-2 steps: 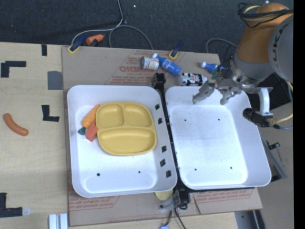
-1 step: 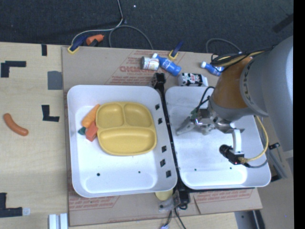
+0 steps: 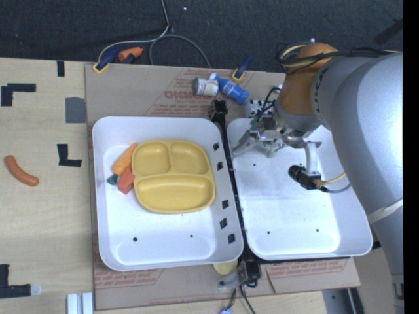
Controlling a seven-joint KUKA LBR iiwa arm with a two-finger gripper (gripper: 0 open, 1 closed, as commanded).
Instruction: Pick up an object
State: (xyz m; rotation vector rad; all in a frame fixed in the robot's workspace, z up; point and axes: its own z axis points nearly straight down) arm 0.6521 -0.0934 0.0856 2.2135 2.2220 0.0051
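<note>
A yellow divided plate [image 3: 173, 175] lies in the left bin [image 3: 157, 250]. An orange carrot-shaped toy [image 3: 122, 159] and a small red piece [image 3: 124, 183] rest against the plate's left edge. My gripper [image 3: 256, 146] hangs over the far left corner of the right bin [image 3: 301, 231], just right of the wall between the bins. Its grey fingers [image 3: 241, 144] are spread open and nothing shows between them. The plate and toys are well to the gripper's left.
Behind the bins lies a blue and white bottle [image 3: 222, 87]. An orange clamp [image 3: 119, 56] and a blue clamp [image 3: 242, 67] grip the cardboard's far edge. An orange sausage toy [image 3: 21, 171] lies on the bench at far left. The grey arm [image 3: 366, 129] covers the right side.
</note>
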